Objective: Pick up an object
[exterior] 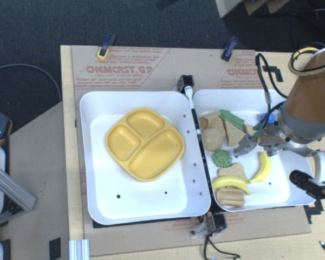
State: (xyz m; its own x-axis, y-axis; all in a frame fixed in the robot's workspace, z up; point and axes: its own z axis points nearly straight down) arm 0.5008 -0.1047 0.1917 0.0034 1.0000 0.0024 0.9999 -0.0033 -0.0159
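Observation:
The right bin (238, 95) holds several toy foods. A long green piece (232, 118) lies beside tan blocks (212, 139), with a round green piece (222, 158) below them. One yellow banana (262, 168) lies to the right, and another yellow banana (231, 184) rests on a bread slice (234, 171) and a tan roll (230, 198). My gripper (245, 145) hangs low in this bin, between the tan blocks and the right-hand banana, pointing left. The grey arm with its orange band (309, 99) hides the bin's right part. I see nothing held.
The left bin (88, 145) holds a yellow divided plate (145, 143). A black divider (195, 129) runs between the bins. Clamps (104, 46) sit on the cardboard at the back, and black cables (265, 77) trail by the arm.

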